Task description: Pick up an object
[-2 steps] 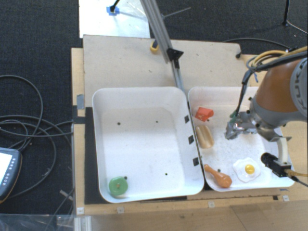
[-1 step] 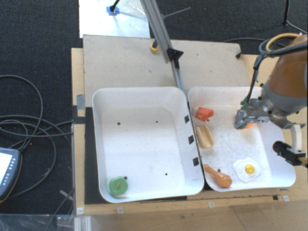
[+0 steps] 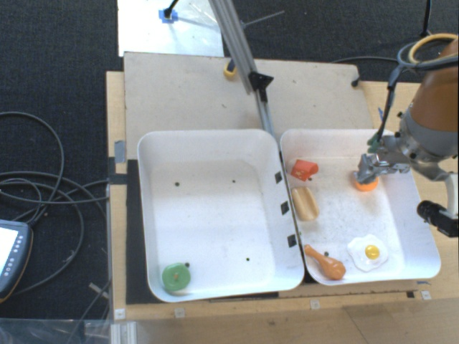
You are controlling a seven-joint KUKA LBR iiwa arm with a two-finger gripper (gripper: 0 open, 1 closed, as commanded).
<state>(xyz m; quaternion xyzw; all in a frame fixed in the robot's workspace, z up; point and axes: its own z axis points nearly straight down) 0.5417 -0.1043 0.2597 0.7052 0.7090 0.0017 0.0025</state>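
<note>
jaws (image 3: 367,172) low in right bin (image 3: 401,267), right over small orange obj (image 3: 366,184) at bin's far side; can't tell if open/shut or gripping | risk: off-centre close, round obj squirts out, empty lift | others apart: red block (image 3: 305,168), bread roll (image 3: 305,203), carrot (image 3: 325,262), fried egg (image 3: 368,253)

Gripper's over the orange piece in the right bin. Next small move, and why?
Probably lower a little and close. The gripper sits directly above the orange piece near the right bin far wall, partly covering it, and no grasp is visible yet.
</note>
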